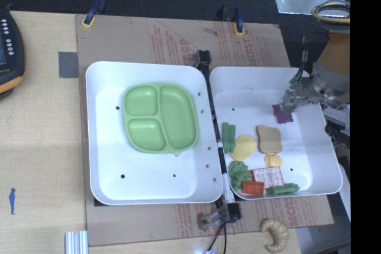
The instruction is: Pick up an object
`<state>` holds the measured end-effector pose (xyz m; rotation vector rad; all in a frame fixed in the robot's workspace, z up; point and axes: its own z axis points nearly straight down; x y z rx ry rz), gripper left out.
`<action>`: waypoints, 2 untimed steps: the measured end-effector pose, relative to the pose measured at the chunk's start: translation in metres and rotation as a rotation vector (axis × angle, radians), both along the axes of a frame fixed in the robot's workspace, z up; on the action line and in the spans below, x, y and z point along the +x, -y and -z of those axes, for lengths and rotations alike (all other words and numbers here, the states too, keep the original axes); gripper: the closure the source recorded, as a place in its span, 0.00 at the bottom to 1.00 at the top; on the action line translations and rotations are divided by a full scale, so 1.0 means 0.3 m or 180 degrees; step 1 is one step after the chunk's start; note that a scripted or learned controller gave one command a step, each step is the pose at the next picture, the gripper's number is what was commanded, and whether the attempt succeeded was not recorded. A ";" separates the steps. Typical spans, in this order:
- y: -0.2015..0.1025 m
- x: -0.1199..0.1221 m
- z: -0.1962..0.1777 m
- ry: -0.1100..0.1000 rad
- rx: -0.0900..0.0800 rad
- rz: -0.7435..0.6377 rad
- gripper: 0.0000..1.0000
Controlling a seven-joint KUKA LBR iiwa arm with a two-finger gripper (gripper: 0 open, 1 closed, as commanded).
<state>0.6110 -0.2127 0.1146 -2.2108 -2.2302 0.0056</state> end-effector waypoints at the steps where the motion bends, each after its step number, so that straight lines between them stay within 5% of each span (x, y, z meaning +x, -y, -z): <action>1: 0.000 0.000 0.001 -0.0002 0.0000 -0.0002 0.00; 2: -0.023 -0.041 0.078 -0.0007 0.0006 0.0021 0.00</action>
